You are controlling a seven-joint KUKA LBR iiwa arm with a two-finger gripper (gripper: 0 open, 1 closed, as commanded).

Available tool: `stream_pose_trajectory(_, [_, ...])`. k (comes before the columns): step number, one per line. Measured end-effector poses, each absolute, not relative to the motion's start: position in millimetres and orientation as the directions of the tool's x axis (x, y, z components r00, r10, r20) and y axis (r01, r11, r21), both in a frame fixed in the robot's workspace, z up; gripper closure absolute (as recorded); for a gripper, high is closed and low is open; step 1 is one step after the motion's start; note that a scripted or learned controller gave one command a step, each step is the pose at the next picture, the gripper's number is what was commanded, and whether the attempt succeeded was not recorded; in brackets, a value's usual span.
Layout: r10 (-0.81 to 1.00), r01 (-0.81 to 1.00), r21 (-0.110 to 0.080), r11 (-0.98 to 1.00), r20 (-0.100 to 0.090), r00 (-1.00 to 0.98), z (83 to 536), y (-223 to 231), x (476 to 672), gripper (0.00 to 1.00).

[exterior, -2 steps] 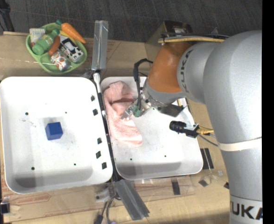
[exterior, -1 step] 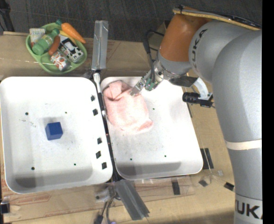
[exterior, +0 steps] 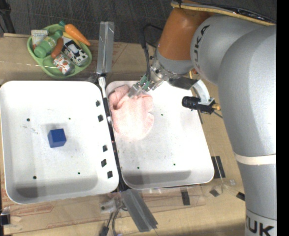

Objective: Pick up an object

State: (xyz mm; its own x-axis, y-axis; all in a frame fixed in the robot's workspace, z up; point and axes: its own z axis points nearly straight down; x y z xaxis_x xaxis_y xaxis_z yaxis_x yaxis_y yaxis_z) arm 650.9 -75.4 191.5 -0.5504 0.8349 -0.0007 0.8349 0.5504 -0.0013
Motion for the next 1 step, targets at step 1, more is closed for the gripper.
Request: stream_pose_trajectory(1, [0.877,0.877,-0.002,0.480,0.000,-0.480,205.5,-92.3,656.8,1.00])
